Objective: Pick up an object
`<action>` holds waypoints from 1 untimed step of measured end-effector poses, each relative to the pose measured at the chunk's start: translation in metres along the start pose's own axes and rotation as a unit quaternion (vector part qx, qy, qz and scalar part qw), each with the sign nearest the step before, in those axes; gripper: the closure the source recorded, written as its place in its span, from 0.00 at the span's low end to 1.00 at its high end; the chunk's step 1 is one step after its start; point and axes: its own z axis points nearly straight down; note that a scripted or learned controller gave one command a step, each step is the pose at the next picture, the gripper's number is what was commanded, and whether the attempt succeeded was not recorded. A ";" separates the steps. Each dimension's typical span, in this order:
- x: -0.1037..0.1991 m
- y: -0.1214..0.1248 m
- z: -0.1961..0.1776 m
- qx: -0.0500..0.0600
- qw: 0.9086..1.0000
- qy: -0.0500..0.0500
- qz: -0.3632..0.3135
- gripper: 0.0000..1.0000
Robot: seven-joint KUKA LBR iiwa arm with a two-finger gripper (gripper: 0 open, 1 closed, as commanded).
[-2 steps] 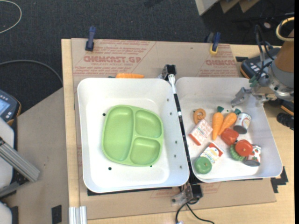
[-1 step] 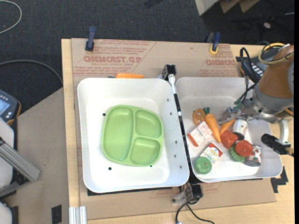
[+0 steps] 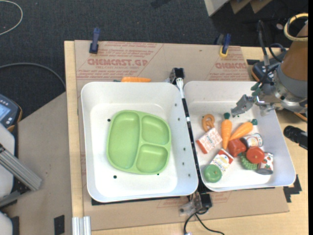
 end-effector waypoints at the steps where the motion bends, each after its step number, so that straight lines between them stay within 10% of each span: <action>1: 0.003 -0.032 0.142 0.010 1.000 0.002 0.005 0.00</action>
